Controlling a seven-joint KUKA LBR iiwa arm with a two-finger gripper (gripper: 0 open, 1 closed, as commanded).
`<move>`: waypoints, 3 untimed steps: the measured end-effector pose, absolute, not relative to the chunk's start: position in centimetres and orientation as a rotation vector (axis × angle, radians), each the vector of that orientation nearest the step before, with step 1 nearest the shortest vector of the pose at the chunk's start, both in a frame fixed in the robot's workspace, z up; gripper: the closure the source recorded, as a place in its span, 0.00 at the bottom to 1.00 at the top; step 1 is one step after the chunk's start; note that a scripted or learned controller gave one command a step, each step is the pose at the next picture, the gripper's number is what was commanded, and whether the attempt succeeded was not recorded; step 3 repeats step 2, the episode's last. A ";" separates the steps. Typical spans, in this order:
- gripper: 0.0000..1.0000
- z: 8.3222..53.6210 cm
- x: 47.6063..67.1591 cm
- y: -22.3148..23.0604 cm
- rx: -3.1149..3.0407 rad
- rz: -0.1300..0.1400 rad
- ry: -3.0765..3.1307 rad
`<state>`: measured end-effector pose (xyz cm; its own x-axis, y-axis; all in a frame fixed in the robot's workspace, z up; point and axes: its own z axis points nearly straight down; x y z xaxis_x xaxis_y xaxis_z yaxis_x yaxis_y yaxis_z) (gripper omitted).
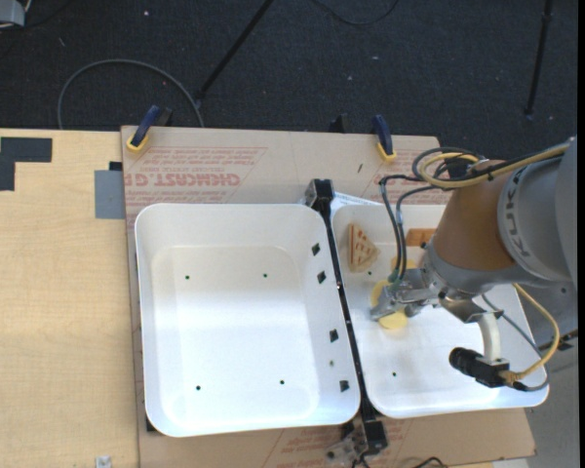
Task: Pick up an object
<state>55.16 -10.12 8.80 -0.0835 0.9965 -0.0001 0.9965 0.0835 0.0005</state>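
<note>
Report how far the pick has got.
Done: the arm has reached into the right bin, and its hand is low over a yellow object. In hand: closing in on that object; no lift is visible. Left: grasping and raising it. A tan wedge-shaped object lies untouched near the divider.

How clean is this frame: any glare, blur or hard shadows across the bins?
Camera view: lighting is even and soft; the left bin reads bright white without blown-out glare; the arm casts only faint shadow in the right bin; the yellow object by the pincer looks slightly soft; the floor behind stays dark.
</note>
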 end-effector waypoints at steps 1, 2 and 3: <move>1.00 19.2 61.6 -4.6 2.211 0.011 2.223; 1.00 19.8 52.3 1.9 2.218 0.002 2.226; 1.00 19.8 52.3 1.9 2.218 0.002 2.226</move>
